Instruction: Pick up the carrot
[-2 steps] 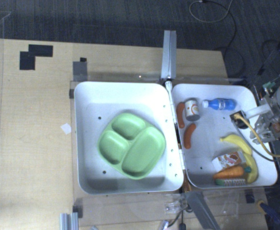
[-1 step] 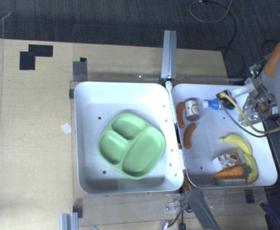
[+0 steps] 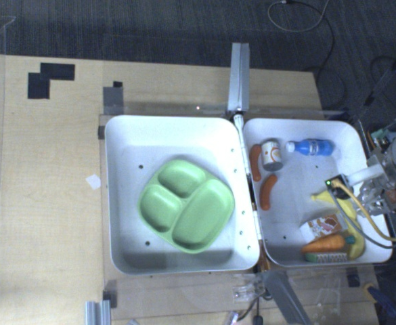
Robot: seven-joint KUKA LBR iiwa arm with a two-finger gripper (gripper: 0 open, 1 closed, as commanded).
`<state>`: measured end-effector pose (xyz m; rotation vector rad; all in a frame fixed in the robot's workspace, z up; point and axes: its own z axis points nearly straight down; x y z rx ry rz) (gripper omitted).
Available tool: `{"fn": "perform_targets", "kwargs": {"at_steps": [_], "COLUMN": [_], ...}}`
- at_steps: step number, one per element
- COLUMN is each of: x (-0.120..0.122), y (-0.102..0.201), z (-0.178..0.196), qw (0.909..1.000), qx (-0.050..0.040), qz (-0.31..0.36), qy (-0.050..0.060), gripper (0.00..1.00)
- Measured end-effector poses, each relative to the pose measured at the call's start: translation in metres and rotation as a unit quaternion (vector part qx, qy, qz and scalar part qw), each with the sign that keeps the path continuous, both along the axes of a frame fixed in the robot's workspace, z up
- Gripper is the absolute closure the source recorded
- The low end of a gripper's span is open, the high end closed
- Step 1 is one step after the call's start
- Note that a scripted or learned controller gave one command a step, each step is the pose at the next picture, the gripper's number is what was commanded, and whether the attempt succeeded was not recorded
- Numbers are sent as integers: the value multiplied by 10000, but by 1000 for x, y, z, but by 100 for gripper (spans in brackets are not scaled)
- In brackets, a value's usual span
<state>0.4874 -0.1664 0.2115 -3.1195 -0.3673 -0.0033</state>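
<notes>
The carrot (image 3: pixel 325 244) lies in the right bin (image 3: pixel 299 133), down in its near right corner, lying roughly flat with its thick end toward the right and its tip pointing left along the bin's front wall. Just behind it sits a small white packet (image 3: pixel 319 226) with a red mark, touching or nearly touching the carrot's upper side. A banana (image 3: pixel 346 217) curves from the middle right of the bin down to the carrot's thick end, where its lower tip sits right beside the carrot — the two look to be in contact.

The gripper (image 3: pixel 380 193) is at the right rim of the same bin, above and to the right of the carrot, with the banana lying between the two. The wrist is a tangle of grey metal and yellow cable at this angle; whether its jaws are spread or closed cannot be told, and nothing shows between them. The carrot is apart from it, resting on the bin floor.

Further back in the right bin stand a small can (image 3: pixel 271 154) and a blue-capped bottle (image 3: pixel 311 147) lying on its side, and two sausages (image 3: pixel 255 162) lie near the divider. The left bin (image 3: pixel 137 141) holds a green divided plate (image 3: pixel 186 204).
</notes>
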Motion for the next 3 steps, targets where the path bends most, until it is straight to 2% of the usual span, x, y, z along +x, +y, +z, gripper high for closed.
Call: {"fn": "perform_targets", "kwargs": {"at_steps": [1,2,3], "x": [114,113,119], "y": [44,101,91], "z": [10,43,177], "qw": [9999,9994,9992], "qx": [-5,-5,-7], "qz": [-128,347,402], "qy": [6,-7,-22], "gripper": [100,100,100]}}
